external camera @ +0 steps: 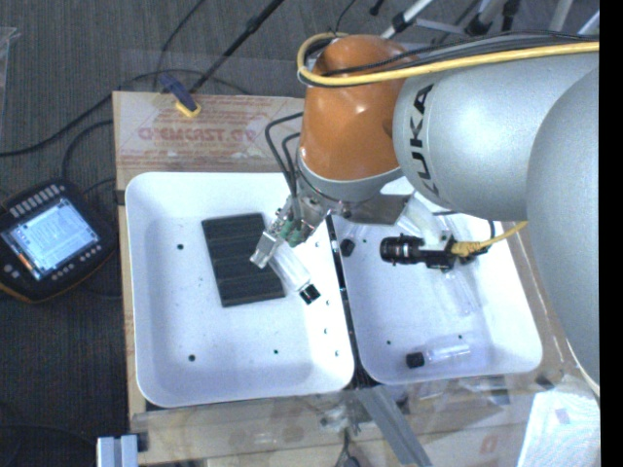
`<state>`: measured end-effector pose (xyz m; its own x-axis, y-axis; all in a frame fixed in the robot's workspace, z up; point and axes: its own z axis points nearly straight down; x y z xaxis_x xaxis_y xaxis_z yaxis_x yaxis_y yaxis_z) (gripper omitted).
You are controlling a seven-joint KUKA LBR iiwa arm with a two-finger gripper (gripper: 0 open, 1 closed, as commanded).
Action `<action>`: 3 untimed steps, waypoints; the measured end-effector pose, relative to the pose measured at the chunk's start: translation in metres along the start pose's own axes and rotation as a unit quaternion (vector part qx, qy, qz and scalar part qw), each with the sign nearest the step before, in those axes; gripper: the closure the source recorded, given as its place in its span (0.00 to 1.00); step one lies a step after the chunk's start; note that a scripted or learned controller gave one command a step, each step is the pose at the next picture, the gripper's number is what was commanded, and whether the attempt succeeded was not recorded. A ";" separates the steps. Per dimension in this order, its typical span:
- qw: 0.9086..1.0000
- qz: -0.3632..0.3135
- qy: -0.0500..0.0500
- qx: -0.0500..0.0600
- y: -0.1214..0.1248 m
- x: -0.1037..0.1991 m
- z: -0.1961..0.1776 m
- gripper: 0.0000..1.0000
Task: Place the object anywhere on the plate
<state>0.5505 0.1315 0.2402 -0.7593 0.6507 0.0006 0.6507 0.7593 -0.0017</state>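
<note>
A black ridged rectangular plate (238, 259) lies flat in the left white bin (165, 358). My gripper (285, 271) hangs over the plate's right edge, close to the divider between the bins. It is open, with one silvery fingertip (264, 253) above the plate and the other, black-tipped, off its lower right corner. I see nothing between them. A clear tube with a black cap (440, 355) lies in the right bin (506, 339) near its front wall, well away from the gripper.
The orange band and grey arm body cover the upper right and hide the back of the right bin. A black cylinder on a yellow cable (409, 251) hangs over that bin. A handheld pendant (49, 236) lies left of the bench.
</note>
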 end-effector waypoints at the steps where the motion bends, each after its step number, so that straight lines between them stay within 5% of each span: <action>1: 0.991 -0.132 -0.002 -0.001 0.040 -0.003 -0.085 1.00; 2: 0.979 -0.205 -0.001 -0.001 0.064 0.053 -0.083 1.00; 3: 0.971 -0.237 -0.002 -0.001 0.050 0.096 -0.194 1.00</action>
<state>0.5100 0.2324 0.4345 -0.9738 0.2275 -0.0038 0.2275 0.9738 -0.0002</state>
